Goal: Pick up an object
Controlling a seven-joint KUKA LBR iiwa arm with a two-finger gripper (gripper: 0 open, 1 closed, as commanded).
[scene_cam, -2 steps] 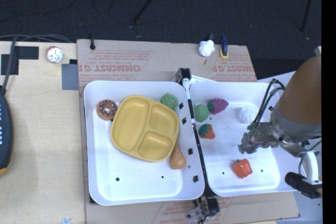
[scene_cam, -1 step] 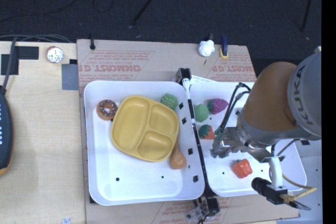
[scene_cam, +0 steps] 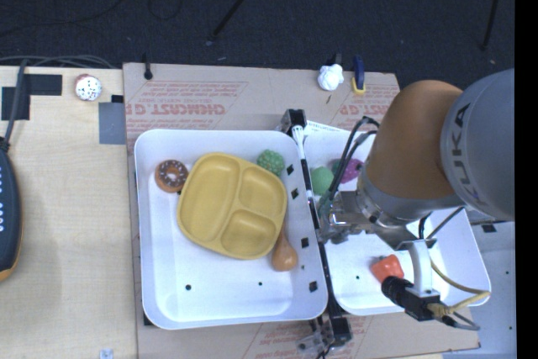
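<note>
Presently the arm [scene_cam: 437,147] hangs over the right bin [scene_cam: 471,265], hiding its gripper, so no grip state can be told. Candidate objects: orange piece [scene_cam: 387,268], green ball [scene_cam: 322,178], apparently a purple item [scene_cam: 351,170]. Descent should centre squarely on one, clear of bin walls.

White bins [scene_cam: 160,282]. Yellow divided plate [scene_cam: 233,204]; brown donut [scene_cam: 171,175] with light sprinkles; green ball [scene_cam: 271,161]; tan pear-shaped piece [scene_cam: 284,255]. Other bin: green [scene_cam: 322,178], magenta [scene_cam: 351,170], orange-red [scene_cam: 387,268] objects. Arm [scene_cam: 437,147] grey, orange band.
</note>
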